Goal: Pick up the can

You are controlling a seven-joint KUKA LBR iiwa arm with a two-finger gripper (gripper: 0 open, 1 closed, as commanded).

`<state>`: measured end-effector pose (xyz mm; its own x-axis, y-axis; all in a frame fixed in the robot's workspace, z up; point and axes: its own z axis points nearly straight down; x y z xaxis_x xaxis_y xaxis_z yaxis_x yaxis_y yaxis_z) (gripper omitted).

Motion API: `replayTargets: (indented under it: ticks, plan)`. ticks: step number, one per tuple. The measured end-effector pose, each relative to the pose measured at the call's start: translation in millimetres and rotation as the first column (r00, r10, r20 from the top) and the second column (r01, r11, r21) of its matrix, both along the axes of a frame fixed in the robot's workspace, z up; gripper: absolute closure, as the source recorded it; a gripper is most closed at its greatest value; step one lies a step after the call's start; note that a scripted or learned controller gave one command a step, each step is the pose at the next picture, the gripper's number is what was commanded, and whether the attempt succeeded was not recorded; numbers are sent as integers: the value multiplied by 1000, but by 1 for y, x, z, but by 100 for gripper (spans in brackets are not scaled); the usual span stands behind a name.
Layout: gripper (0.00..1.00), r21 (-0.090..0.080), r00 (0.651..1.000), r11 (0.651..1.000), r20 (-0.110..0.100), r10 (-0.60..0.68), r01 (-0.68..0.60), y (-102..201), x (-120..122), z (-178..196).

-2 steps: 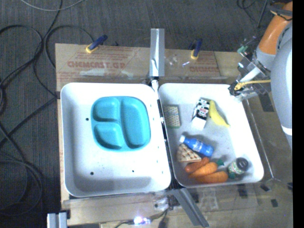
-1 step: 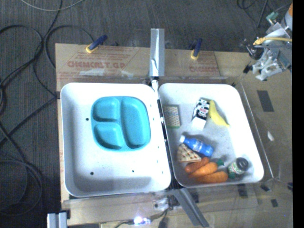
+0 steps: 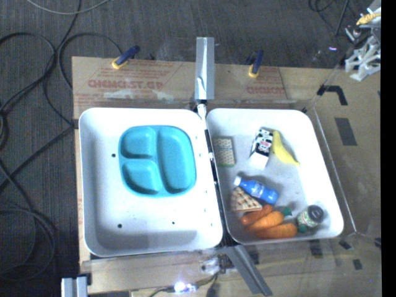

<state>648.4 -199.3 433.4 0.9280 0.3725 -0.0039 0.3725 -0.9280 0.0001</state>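
- While lying in near right corner of right bin (image 3: pixel 323 142): can (image 3: pixel 311 217), just beside carrots (image 3: pixel 272 226).
- Inside left bin (image 3: pixel 99 221): blue tray (image 3: pixel 158 159).
- Pincer opening: cannot tell.

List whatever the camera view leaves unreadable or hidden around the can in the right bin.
- Can: too small and blurred in the camera view to read its label; its base is hidden by its own body.
- Carrots: whether they touch the can is unclear at this resolution.
- Waffle: partly covered by the blue bottle.
- Milk carton: print too small to read.
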Motion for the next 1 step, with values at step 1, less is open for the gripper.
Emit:
replayTargets:
  ticks: [1]
  plan:
    - [100,3,995,995,-1,-96,96,62,5,-1]
